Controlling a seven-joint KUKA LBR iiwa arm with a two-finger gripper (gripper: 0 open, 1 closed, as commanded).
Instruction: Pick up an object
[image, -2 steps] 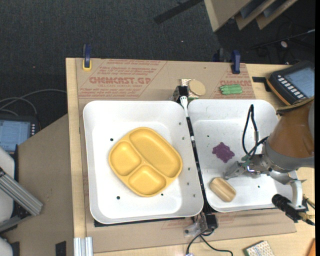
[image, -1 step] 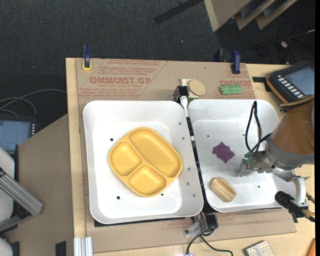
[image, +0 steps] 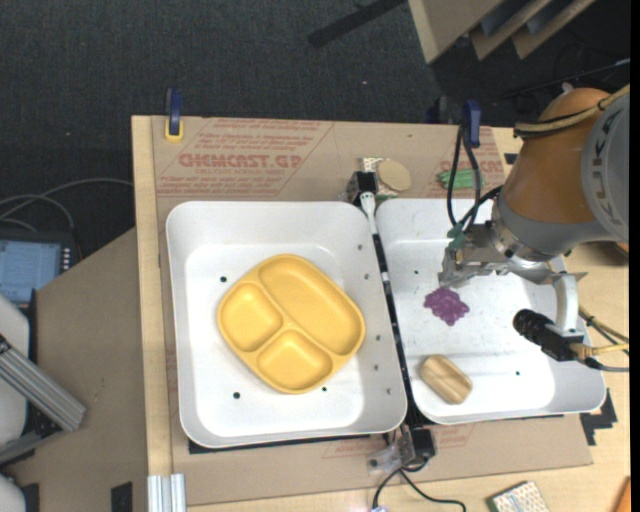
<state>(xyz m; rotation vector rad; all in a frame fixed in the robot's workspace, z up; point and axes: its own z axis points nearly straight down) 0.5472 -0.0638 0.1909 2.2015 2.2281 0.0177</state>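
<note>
Purple grape-like cluster (image: 446, 304) — right bin (image: 500, 395), just beside and below gripper (image: 462, 262); jaw state cannot be told. Risk: lumpy, likely soft shape slips free — or gripper closes short of it.

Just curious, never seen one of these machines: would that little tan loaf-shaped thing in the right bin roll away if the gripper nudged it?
The small tan bread-like block looks rounded at its edges yet lies flat, so it would probably slide, not roll. It seems small and probably light. Its smooth surface might slip between fingers.

Grey arm (image: 610, 190), orange band, black cables; metal tool (image: 468, 262).
</note>
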